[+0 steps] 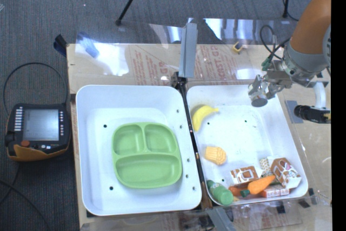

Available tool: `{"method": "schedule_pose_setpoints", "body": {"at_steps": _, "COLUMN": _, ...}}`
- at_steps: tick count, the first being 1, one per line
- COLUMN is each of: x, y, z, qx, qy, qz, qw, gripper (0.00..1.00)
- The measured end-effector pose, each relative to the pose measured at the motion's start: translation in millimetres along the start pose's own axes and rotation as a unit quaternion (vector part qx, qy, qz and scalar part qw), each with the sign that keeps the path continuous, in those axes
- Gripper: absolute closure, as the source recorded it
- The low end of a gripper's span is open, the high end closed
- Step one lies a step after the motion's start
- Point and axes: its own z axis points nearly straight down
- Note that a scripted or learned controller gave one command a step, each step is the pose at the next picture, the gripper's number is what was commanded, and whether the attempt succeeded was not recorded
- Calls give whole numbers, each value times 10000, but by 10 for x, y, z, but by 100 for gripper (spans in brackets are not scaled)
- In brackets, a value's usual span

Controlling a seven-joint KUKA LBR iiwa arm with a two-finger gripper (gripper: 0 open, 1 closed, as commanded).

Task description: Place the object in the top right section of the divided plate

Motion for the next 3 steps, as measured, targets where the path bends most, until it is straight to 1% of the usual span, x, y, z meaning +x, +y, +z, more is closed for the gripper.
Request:
{"method": "schedule_pose_setpoints", "body": {"at_steps": 1, "x": 514, "y": -650, "z": 689, "qx": 21, "qy": 10, "qz": -65, "qw": 10000, "gripper": 100}}
{"method": "schedule_pose_setpoints", "body": {"at_steps": 2, "x": 1443, "y": -1084, "z": 247, "qx": 14, "qy": 9, "qz": -29, "qw": 10000, "gripper": 100}}
{"method": "schedule_pose_setpoints", "body": {"at_steps": 3, "x": 2314, "y": -1447, "z": -28, "qx": 20, "qy": -1, "qz": 497, "qw": 9988, "gripper": 100}}
